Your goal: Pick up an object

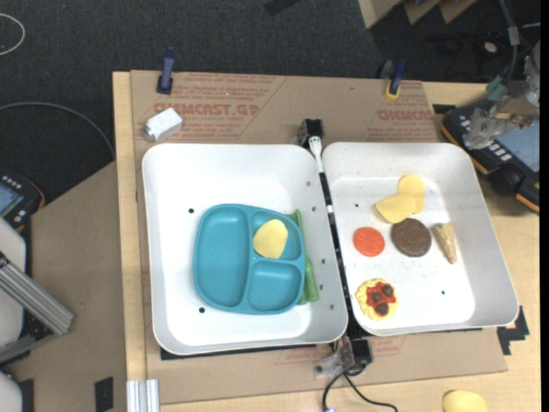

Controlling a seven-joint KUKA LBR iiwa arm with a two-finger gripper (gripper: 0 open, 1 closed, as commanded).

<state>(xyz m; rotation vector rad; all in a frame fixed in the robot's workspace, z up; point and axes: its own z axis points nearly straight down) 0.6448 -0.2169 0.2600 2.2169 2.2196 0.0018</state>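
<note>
Yellow and rounded, a small object lies at the lower edge of the view, well to the right of the teal tray and outside both bins. A black cable curls just beside the bins' near rim, right of the tray and closer to the camera.

Whether the hand is open or closed cannot be told.

The teal tray, divided into compartments, lies in the left bin. A yellow piece rests in the tray's upper right compartment, and a green strip lies against the tray's right edge.

Everything else that could be picked lies right of the tray, in the right bin. Closest to the tray is an orange-red disc. Just beyond it is a brown disc, and beyond that a tan cone. Pale yellow slices overlap each other behind the two discs. A small yellow round with red and dark toppings lies apart from the rest, near the bin's front rim.

Both bins rest on a cardboard sheet on the tabletop. Behind the tray, a white block lies on the cardboard, and a blue clamp grips the sheet's far edge. A second blue clamp is farther right.
</note>
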